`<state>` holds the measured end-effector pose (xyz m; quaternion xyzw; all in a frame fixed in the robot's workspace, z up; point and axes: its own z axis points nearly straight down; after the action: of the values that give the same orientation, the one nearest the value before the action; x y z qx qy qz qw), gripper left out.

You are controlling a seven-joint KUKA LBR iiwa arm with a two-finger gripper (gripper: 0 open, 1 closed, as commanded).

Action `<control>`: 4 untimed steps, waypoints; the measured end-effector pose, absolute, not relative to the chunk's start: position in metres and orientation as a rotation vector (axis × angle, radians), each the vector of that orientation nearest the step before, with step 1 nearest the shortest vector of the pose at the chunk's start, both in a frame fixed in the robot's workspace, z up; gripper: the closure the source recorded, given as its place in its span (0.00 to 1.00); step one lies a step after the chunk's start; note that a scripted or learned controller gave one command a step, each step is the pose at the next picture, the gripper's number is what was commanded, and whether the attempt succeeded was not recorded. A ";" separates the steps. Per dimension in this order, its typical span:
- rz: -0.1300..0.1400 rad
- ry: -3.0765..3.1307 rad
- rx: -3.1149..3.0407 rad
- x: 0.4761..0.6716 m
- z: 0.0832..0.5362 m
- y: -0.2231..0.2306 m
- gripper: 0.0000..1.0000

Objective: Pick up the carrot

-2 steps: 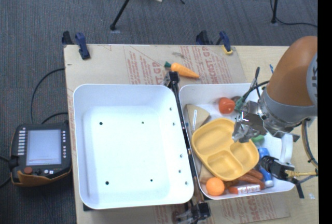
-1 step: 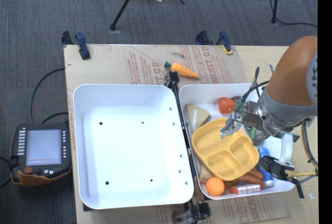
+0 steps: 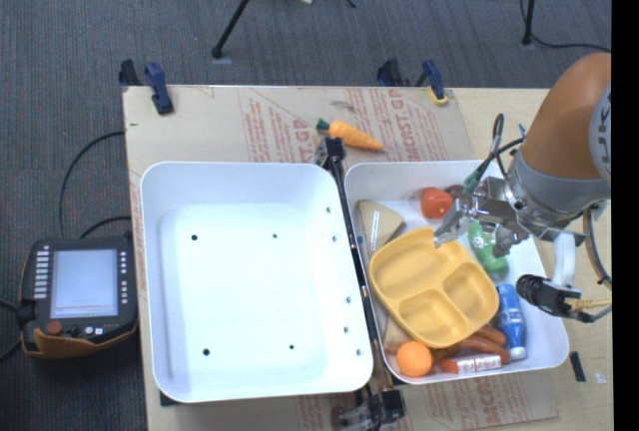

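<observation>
The carrot [image 3: 355,133], orange with a green top, lies on the bare bench board behind the two bins, just beyond the gap between them. My gripper [image 3: 473,235] hangs over the right bin [image 3: 554,351], well to the right of the carrot and nearer the camera. It stands open above a green item [image 3: 490,257] and the back edge of a yellow divided tray [image 3: 434,291]. Nothing is held between its fingers.
The right bin also holds a red tomato [image 3: 435,203], a tan wedge [image 3: 378,219], an orange ball [image 3: 413,358], a blue bottle [image 3: 510,319] and small red-orange pieces [image 3: 477,347]. The left bin [image 3: 160,219] is white. Blue clamps [image 3: 158,85] grip the bench's back edge.
</observation>
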<state>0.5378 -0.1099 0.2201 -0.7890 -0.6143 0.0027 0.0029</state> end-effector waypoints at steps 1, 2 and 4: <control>0.003 -1.729 -2.619 0.507 0.269 -0.151 0.00; 0.018 -1.490 -2.754 0.492 0.140 -0.133 0.00; -0.005 -1.498 -2.753 0.603 0.089 -0.177 0.00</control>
<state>0.6035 -0.1772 0.0886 -0.8784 -0.4778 -0.0015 0.0038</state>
